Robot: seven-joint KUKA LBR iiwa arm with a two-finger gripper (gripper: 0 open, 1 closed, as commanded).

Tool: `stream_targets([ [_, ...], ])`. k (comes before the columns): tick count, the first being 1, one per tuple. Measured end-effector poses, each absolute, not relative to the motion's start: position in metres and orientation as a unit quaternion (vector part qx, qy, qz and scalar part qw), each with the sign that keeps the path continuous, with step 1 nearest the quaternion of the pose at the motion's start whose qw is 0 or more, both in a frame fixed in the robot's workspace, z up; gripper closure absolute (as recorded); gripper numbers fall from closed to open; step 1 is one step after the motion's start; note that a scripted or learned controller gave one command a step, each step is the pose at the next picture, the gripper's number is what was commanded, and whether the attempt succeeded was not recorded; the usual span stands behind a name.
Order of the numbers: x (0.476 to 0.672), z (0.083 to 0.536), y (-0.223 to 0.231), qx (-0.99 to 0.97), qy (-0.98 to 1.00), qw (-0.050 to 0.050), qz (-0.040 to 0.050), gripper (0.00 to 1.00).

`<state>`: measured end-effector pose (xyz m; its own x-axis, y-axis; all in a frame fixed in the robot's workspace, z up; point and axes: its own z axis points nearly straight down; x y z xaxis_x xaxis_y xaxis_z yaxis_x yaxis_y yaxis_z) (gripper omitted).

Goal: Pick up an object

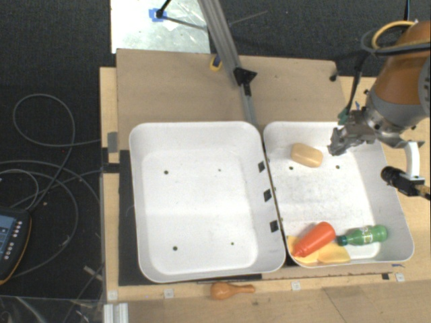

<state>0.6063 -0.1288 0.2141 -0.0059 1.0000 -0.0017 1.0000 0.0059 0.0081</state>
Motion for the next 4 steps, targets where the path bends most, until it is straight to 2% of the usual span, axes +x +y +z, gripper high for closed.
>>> stream_targets([
  [1, 0.598, 0.223, -0.081, 0.704, 0.710, 0.001, 0.0014, 1.00],
  [4, 0.547, 0.235, 0.077, 0.703, 0.711, -0.001, 0.0014, 1.00],
])
